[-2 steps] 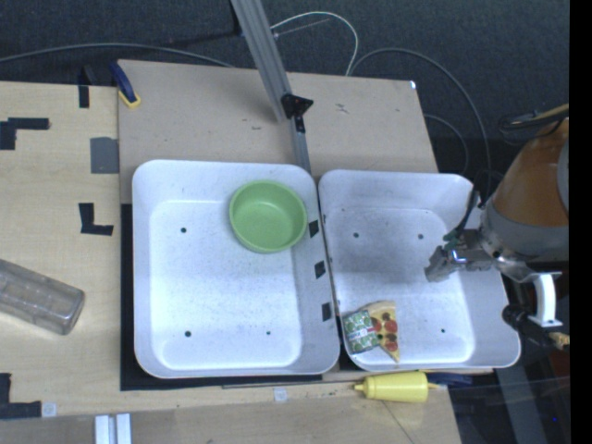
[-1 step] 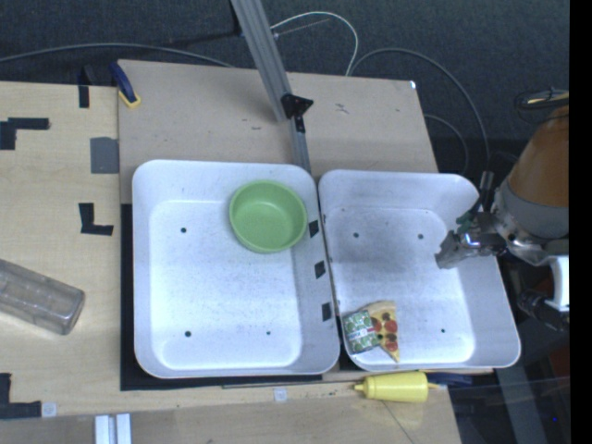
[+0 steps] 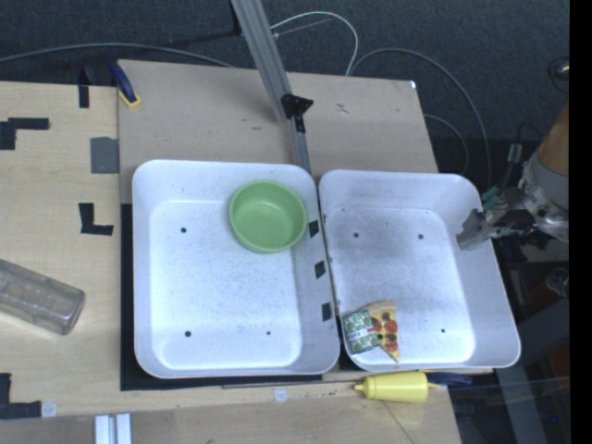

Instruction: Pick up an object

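Camera view from above: hand [image 3: 474,229] at right bin's [image 3: 418,185] right rim, grip state impossible to tell. Green bowl [image 3: 267,215] in left bin [image 3: 157,248], upper right. Printed packet [image 3: 372,329] in right bin's near-left corner. Yellow bottle [image 3: 396,387] lying on desk [image 3: 203,109] just outside.

Two white bins [image 3: 222,354] sit side by side on the table [image 3: 213,109]. One green bowl [image 3: 267,215] lies in the left bin, and one printed packet [image 3: 372,329] (green, with red and yellow spots) in the right bin [image 3: 421,185]. One yellow bottle [image 3: 398,388] and one clear plastic container [image 3: 37,296] rest outside them.
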